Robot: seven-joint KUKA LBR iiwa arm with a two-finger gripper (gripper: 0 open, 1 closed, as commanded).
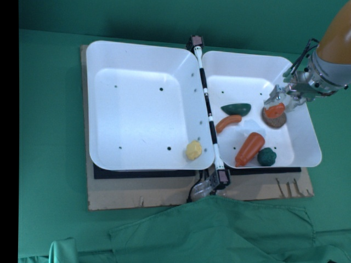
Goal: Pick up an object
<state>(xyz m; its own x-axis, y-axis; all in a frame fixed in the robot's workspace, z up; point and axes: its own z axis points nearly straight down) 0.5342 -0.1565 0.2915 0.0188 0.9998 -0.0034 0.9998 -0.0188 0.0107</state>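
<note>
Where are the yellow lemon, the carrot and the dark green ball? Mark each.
yellow lemon [193, 150], camera view, middle of its body.
carrot [250, 148], camera view, middle of its orange body.
dark green ball [267, 156], camera view, its top.

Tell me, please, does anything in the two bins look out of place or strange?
One thing: the yellow lump lies alone in the left bin, while the other items sit together in the right bin. The tool hangs over a small orange piece there. Nothing looks spilled or broken.
</note>
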